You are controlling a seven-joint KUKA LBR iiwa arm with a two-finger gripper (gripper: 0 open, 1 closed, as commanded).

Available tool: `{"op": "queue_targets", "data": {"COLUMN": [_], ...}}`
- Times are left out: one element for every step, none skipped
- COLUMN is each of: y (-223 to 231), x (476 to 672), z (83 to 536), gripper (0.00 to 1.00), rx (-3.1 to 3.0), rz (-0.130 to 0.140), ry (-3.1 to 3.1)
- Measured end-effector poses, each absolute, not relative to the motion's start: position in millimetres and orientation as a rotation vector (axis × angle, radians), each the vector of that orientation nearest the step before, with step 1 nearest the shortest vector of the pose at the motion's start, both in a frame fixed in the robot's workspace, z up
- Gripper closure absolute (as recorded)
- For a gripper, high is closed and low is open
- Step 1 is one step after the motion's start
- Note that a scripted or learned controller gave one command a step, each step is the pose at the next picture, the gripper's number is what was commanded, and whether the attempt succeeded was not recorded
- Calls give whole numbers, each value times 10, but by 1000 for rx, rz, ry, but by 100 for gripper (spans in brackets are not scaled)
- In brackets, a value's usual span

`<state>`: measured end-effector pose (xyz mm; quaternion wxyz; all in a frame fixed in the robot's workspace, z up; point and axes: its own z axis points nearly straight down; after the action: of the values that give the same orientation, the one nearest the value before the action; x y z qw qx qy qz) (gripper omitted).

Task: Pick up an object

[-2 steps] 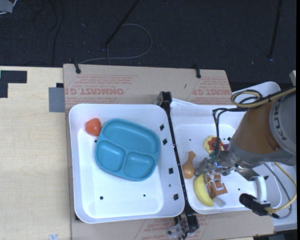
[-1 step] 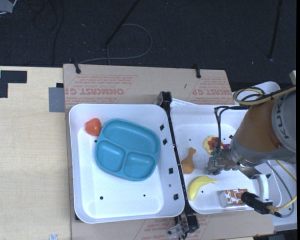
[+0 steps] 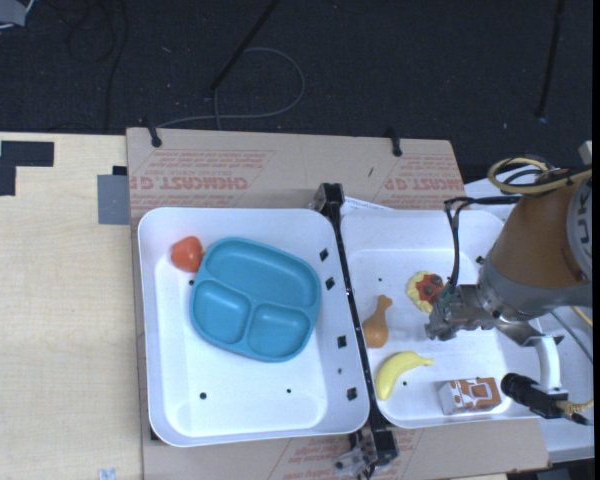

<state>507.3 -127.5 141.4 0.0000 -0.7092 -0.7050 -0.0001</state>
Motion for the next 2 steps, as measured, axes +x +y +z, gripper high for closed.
{"op": "queue_targets", "data": {"y": [-1253, -1261], "x": [5073, 5077], "z": [2041, 2527], "gripper": [100, 100], "rx": [-2222, -2221], "rz": [-3, 0], "ry": [-2224, -2223]}}
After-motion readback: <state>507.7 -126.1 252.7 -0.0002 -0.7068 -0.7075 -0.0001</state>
